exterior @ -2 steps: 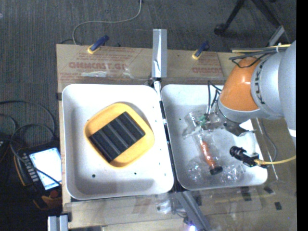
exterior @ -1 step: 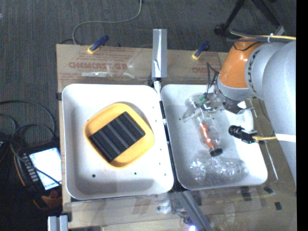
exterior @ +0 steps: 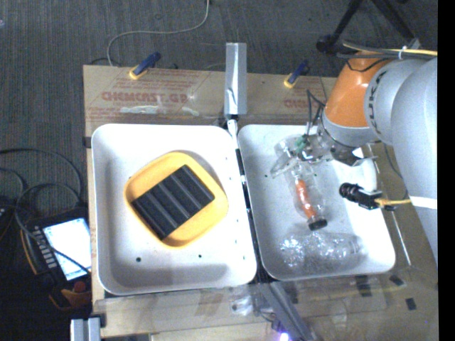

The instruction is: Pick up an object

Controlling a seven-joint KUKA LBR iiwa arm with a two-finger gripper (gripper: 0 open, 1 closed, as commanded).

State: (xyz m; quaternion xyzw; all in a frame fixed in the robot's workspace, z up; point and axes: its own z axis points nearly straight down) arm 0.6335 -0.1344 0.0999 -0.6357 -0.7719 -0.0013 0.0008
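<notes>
Two white bins sit side by side on the bench, seen from above at a slant. The left bin (exterior: 106,212) carries a yellow tray (exterior: 178,199) with a black ribbed insert (exterior: 173,200), lying diagonally near the bin's middle. The right bin (exterior: 373,251) has the action: the grey arm (exterior: 419,119), orange band (exterior: 353,105) above the wrist, reaches in from the right and hangs over the bin's upper half. The gripper (exterior: 307,148) is down at the top end of a clear bottle (exterior: 306,194), right among glare and clear plastic, and whether the claw is open, closed or gripping anything cannot be told from here. The bottle lies on the bin floor, running from the gripper down toward the bin's middle, with an orange label patch (exterior: 304,196) on its body and a dark cap (exterior: 317,224) at the lower end. Just below the cap, a crumpled clear wrapper (exterior: 318,251) lies along the bin's lower part. A black connector (exterior: 355,192) juts out beside the arm, over the bin's right side. Behind both bins runs a cardboard sheet (exterior: 156,98) with two blue-and-yellow clamps (exterior: 144,65) on its far edge. On the floor at lower left, a handheld screen (exterior: 60,244) glows among black cables.
</notes>
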